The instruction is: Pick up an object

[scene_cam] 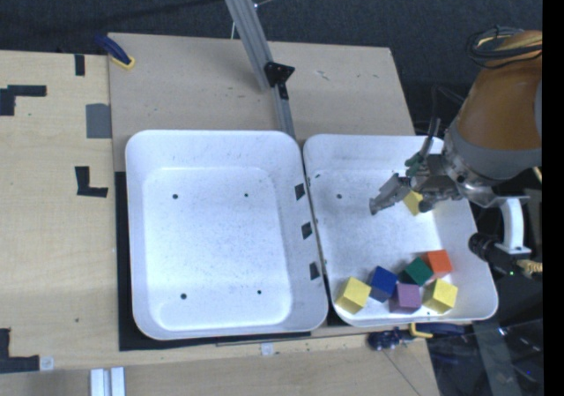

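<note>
Yellow block (412, 202), small and cube-ish, is pinched in my pincer (407, 198) over the right bin (352, 165), frame's right.

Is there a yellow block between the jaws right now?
Yes, a yellow block sits between the jaws of the gripper, above the right bin.

The arm (498, 121) reaches in from the right; its claw (407, 195) points left, tilted downward.
</note>
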`<state>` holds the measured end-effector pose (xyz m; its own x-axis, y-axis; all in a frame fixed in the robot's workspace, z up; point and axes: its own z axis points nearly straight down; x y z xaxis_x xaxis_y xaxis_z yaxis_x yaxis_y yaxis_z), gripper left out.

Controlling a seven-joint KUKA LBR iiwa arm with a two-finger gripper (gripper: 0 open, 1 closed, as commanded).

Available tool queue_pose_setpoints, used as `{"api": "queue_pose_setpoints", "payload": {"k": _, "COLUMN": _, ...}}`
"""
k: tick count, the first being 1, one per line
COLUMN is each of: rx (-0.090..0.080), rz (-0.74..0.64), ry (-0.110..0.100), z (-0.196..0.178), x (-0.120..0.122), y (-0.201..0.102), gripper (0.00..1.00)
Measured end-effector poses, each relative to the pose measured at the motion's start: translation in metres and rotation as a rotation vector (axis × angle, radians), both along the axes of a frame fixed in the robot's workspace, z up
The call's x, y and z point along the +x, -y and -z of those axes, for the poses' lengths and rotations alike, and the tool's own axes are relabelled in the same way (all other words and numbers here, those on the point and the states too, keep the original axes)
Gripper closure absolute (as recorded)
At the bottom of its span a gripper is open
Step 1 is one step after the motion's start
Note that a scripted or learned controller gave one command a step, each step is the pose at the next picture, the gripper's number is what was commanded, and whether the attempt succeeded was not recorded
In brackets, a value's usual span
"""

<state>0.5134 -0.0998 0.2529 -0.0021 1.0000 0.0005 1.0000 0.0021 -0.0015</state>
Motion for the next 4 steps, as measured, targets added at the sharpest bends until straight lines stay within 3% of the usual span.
{"api": "queue_pose_setpoints", "payload": {"k": 1, "rx": 0.0, "rz": 0.0, "ry": 0.0, "z": 0.0, "x": 0.0, "y": 0.0, "gripper": 0.0}}
{"api": "queue_pose_setpoints", "payload": {"k": 4, "rx": 0.0, "rz": 0.001, "ry": -0.006, "z": 0.149, "x": 0.014, "y": -0.011, "gripper": 0.0}}
